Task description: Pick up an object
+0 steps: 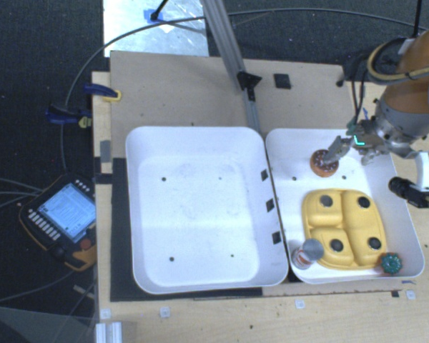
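My gripper reaches in from the right over the back of the right bin. Its tip is down at a small brown round object lying on the bin floor, and looks to be touching that object's right side. In the middle of the same bin lies a large yellow moulded piece with several dark holes. A small grey and orange object rests at the bin's front left, and a teal ball sits at its front right corner.
The left bin stands beside the right one, with small black clips along the shared wall. A metal pole slants over the back of the bench. A teach pendant lies off the bench at the left.
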Available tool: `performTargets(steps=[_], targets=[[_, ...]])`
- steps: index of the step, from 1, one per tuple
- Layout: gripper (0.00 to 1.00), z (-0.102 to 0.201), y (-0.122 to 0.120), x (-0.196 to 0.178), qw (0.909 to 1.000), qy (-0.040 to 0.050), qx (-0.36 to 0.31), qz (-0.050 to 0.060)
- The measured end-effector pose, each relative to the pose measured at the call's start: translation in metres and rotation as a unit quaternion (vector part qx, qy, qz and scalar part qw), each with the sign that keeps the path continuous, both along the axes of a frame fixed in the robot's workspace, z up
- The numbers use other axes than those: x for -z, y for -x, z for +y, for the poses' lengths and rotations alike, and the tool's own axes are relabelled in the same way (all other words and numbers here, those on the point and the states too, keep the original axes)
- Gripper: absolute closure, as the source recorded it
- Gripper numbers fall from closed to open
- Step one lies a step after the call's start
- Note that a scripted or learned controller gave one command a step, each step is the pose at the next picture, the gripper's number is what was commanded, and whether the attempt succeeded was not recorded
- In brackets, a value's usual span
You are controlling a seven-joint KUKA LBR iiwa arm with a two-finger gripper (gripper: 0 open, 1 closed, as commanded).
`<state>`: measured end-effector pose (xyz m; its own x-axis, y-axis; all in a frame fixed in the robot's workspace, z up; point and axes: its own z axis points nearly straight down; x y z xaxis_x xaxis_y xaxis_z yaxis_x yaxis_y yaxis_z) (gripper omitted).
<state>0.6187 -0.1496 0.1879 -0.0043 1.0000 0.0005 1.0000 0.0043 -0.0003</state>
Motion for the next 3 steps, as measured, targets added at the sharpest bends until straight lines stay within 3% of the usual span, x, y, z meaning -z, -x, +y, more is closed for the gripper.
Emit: performTargets(steps=[1, 3], targets=[[0.00, 0.000, 0.000, -0.001, 1.0000, 0.0002, 0.000, -0.001], [0.00, 0.009, 0.000, 0.099, 1.0000, 0.0012, 0.001, -0.003]])
